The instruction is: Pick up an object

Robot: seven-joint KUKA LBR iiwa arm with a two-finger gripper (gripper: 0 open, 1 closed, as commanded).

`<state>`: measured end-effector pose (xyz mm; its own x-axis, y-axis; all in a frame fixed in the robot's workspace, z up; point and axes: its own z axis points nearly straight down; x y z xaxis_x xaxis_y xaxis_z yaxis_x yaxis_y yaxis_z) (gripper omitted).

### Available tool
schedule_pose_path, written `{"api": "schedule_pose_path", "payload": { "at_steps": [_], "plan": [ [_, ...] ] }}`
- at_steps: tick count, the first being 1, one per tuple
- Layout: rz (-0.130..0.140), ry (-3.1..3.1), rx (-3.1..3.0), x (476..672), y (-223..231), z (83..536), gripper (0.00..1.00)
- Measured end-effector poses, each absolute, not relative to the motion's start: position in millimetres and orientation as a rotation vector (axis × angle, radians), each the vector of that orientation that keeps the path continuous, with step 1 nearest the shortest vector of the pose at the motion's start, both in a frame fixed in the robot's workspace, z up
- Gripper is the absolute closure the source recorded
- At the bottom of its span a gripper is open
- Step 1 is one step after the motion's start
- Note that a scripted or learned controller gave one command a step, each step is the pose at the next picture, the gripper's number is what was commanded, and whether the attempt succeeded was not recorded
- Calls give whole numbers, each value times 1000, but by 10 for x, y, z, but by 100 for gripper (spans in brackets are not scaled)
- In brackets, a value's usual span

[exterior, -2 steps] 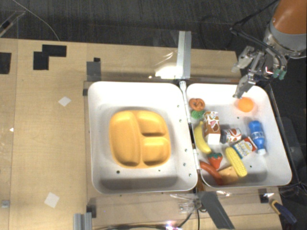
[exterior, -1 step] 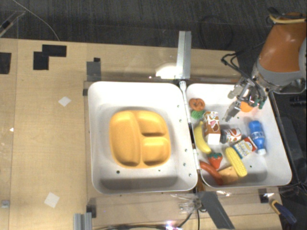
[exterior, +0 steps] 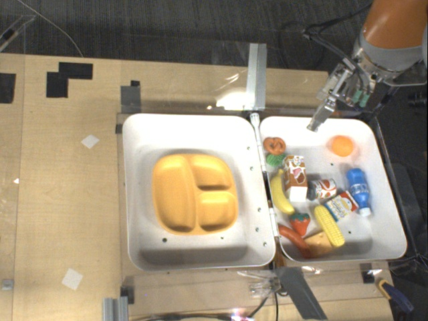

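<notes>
Approach step: gripper (exterior: 319,120) hangs over the right bin's (exterior: 384,172) back rim, jaw state unclear; next, descend onto the orange ball (exterior: 342,146).

A single fixed camera looks down at a slant from above the bench (exterior: 60,199), far enough to take in both white bins (exterior: 134,246), with the arm (exterior: 394,19) entering at upper right.
</notes>
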<state>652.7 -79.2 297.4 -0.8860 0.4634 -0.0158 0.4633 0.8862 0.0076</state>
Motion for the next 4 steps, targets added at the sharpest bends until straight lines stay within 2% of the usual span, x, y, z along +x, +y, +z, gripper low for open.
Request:
{"api": "schedule_pose_path", "payload": {
  "at_steps": [1, 2, 3, 4],
  "plan": [
    [2, 2950, 1076, 6043, -751, 1891, 0],
    [15, 2836, 1259, 6571, -1318, 1195, 0],
    [1, 2847, 1294, 6443, -2084, 1542, 0],
    [5, 2756, 1487, 6051, -1804, 880, 0]
  ]
}}
